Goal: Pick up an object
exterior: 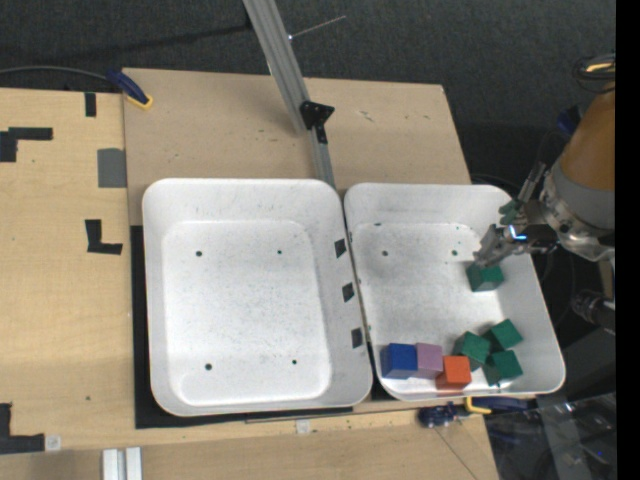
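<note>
Crowding right bin (420, 218) rim: end effector (492, 251)

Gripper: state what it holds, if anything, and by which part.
Cannot be told. The gripper sits right above a green block in the right bin, touching or nearly so; a grip is not visible.

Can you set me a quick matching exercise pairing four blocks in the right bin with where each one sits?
Things:
1. blue block
2. orange block
3. purple block
4. lone green block

Places:
A. between the blue and orange blocks
B. by the gripper, apart from the others
C. leftmost in the near row
D. right of the purple one, beside the green cluster

Pairs: 1-C, 2-D, 3-A, 4-B
</note>
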Controlling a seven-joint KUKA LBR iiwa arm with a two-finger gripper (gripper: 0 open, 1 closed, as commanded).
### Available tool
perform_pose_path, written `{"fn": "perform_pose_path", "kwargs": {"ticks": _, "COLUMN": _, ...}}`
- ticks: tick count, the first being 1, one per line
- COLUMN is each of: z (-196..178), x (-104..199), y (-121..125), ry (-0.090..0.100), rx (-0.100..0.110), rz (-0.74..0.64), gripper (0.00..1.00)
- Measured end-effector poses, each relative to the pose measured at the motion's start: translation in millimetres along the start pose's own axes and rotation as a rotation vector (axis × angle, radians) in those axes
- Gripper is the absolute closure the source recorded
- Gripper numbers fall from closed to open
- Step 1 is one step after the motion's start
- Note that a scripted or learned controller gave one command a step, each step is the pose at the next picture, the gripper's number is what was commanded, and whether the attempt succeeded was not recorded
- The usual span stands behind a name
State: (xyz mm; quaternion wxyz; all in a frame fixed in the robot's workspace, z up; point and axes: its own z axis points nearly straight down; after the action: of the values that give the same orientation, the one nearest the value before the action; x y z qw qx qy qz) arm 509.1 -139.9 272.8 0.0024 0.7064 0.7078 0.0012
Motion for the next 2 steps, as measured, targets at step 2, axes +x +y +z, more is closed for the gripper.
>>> {"fn": "perform_pose_path", "kwargs": {"ticks": 2, "z": 34.4, "x": 102.7, "y": 32.4, "ry": 0.003, "rx": 0.008, "rz": -0.004, "gripper": 1.00}}
